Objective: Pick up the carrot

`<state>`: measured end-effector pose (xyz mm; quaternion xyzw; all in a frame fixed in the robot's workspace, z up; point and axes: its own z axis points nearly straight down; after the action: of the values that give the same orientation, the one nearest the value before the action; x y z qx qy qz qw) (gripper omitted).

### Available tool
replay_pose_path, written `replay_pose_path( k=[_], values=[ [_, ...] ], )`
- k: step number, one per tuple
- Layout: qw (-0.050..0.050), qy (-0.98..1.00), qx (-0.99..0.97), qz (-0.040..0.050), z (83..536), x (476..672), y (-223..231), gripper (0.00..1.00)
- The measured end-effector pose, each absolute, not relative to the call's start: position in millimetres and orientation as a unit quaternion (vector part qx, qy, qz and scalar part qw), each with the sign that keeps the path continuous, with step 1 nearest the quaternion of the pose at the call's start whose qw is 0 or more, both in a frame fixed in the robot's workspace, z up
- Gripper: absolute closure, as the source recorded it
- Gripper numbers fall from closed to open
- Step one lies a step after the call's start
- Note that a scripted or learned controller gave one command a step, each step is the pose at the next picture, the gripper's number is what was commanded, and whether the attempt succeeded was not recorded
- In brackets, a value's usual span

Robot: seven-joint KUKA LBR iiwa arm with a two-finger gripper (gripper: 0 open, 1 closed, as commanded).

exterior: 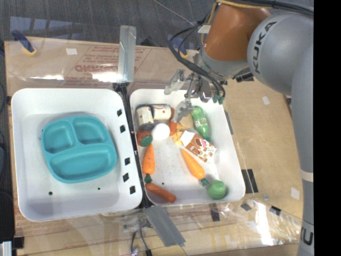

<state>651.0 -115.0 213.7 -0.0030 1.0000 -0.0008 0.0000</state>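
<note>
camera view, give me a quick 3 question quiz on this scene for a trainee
1. True or false: the teal divided plate lies in the left bin.
2. Which bin is the gripper over? A) left B) right
3. Fill in: the green bottle lies near the right bin's ____ wall.

Key: 1 true. 2 B. 3 right. The carrot by the bin's left wall lies apart from the gripper.
</note>
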Motion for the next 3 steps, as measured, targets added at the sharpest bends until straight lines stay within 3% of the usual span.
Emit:
replay_pose_path(
  k=[1, 2, 3],
  values=[
    [-0.002, 0.998, -0.063, 0.0003, 146.2, 517.7, -132.6, 0.0],
    [-0.001, 0.995, -0.096, 0.0006, 90.5, 521.9, -158.7, 0.0],
    [0.0, 0.995, -0.1, 0.0005, 101.3, 524.0, -156.4, 1.0]
  ],
)
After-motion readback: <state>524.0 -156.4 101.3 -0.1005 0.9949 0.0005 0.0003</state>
